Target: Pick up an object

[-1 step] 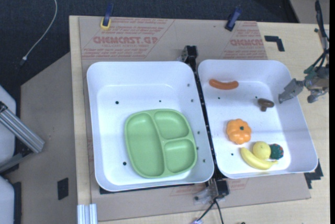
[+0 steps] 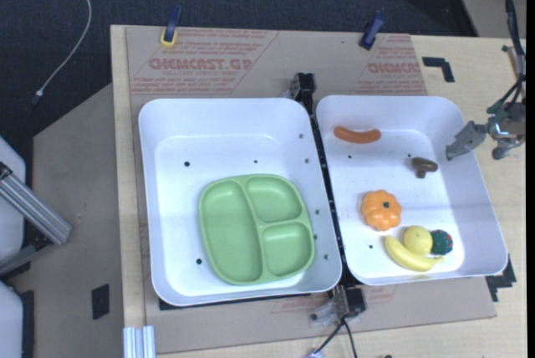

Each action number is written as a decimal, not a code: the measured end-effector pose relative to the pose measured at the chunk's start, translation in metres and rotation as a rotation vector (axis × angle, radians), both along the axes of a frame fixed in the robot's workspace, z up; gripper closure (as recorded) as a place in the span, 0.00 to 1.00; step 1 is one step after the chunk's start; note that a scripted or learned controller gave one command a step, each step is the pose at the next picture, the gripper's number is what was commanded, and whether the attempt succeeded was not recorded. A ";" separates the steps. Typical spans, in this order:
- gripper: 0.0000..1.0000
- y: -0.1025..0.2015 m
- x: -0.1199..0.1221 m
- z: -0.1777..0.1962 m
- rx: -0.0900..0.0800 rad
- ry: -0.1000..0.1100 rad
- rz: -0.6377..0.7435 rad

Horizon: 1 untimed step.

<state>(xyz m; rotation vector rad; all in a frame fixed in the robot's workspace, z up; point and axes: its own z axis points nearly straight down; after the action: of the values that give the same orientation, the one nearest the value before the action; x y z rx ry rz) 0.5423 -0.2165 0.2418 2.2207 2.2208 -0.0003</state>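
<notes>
The right bin holds several toy foods. An orange sausage lies at the back, with a small brown piece to its right. Mid-bin sits an orange pumpkin. At the front a yellow banana curls under a lemon and a dark green-and-red item. My gripper hovers over the bin's right rim, open, with nothing between its fingers. It is to the right of the brown piece and apart from it.
The left bin contains a green divided plate. A black clamp joins the bins at the back. Blue clips pin the cardboard sheet's far edge.
</notes>
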 end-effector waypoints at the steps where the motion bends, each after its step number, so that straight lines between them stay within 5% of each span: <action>1: 0.00 0.001 0.001 -0.043 0.003 0.006 0.000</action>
<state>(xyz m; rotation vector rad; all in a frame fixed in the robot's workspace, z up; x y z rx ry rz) 0.5434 -0.2158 0.1990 2.2251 2.2254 -0.0036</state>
